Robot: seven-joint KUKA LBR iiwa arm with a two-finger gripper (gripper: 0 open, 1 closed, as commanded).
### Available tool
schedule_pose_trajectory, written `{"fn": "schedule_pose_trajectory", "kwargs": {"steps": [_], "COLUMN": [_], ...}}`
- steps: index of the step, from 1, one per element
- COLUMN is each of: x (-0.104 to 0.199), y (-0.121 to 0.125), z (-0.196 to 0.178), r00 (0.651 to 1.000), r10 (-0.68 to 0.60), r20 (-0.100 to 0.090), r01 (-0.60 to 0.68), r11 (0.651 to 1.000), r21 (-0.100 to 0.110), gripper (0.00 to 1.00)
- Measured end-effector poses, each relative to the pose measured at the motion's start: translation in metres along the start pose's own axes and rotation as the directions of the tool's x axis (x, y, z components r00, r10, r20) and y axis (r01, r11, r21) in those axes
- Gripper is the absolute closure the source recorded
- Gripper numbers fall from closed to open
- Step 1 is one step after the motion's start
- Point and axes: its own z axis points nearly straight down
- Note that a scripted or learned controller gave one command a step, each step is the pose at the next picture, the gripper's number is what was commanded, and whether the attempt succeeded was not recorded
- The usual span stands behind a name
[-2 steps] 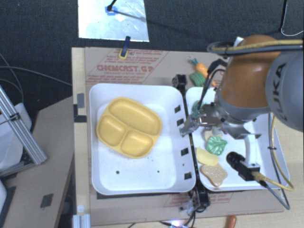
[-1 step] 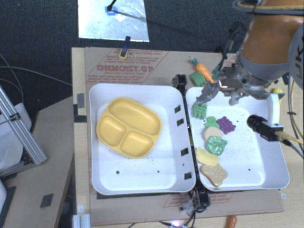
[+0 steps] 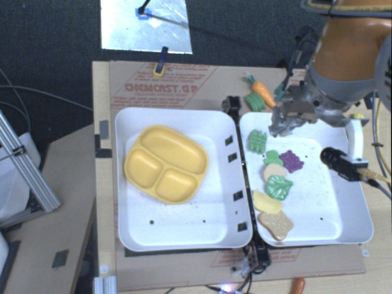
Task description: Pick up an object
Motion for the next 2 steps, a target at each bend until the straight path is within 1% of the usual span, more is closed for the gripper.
{"fn": "schedule_pose_trajectory", "kwargs": {"steps": [1,2], "x": [-0.038,-0.049], "y": [-0.058,-0.057], "z": [-0.102,-0.016], "r00": [1.000,1.000], "r10": [0.009,0.008], "r20": [-0.001,0.000], "r01": [-0.009,-0.008], "r11": [1.000,1.000], "r21": [-0.007,0.010], "gripper": [1.00,1.00]}}
